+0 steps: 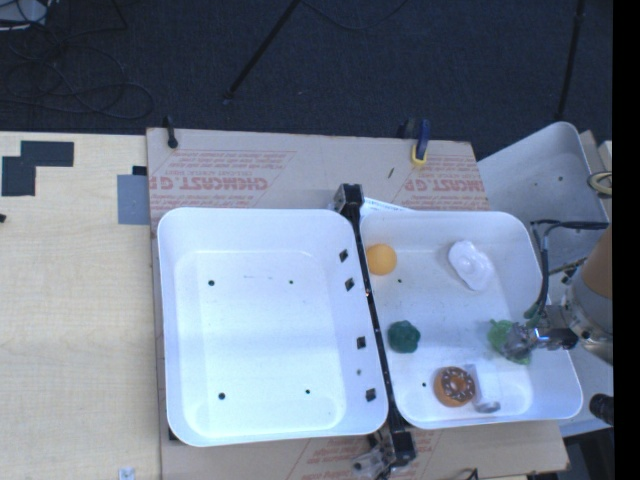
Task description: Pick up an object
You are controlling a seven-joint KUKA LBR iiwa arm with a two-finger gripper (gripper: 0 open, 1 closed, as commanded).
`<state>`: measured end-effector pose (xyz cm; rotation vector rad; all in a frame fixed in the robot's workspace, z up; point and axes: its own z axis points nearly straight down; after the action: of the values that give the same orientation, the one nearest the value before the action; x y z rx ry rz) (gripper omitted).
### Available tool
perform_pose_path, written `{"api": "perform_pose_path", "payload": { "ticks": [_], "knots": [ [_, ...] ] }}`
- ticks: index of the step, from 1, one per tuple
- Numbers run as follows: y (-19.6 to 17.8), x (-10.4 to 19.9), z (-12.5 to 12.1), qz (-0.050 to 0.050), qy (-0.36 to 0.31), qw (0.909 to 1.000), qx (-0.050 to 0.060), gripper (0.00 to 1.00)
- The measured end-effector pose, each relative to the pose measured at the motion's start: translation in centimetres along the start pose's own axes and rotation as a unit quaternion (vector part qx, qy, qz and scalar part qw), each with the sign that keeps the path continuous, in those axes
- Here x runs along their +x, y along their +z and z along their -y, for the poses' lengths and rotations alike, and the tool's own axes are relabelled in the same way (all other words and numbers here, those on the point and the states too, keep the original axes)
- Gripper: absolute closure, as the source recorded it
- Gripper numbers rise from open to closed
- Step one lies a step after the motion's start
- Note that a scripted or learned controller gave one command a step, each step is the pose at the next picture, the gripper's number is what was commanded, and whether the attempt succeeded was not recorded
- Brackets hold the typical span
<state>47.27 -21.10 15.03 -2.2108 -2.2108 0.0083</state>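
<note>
- Your tool (520,342) sits low at the right-hand edge of the right bin (540,408), reaching in from the right, with the grey wrist and cables just behind it.
- A bright green object (500,334) lies right against the tool's tip, on its left side — it touches or overlaps the metal, but you cannot tell whether it is between the gripping parts.
- You cannot tell from this angle whether the tool is released or clenched; the tip is small and partly masked by the green object.
- Left of the tool, well into the bin, rests a dark green round object (404,336).
- Below and left of the tool, near the bin's front wall, lies a brown doughnut-shaped toy (455,386) with sprinkles; a small grey piece (487,405) lies just beside it, on the side nearer the tool.
- Above and slightly left of the tool lies a white crumpled object (470,265).
- Far left and above, close to the divide between the bins, sits an orange ball (381,259).
- Beyond that divide — farthest from the tool — is the left bin (170,268).
- Both bins rest on a cardboard sheet (250,173) on the table (70,318).
</note>
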Motion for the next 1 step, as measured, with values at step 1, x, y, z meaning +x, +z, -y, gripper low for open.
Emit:
{"api": "perform_pose_path", "payload": {
  "ticks": [1],
  "knots": [
    [-11.57,4.71,-11.96,0.005,-0.006,0.9999,-0.015,1.00]
  ]
}}
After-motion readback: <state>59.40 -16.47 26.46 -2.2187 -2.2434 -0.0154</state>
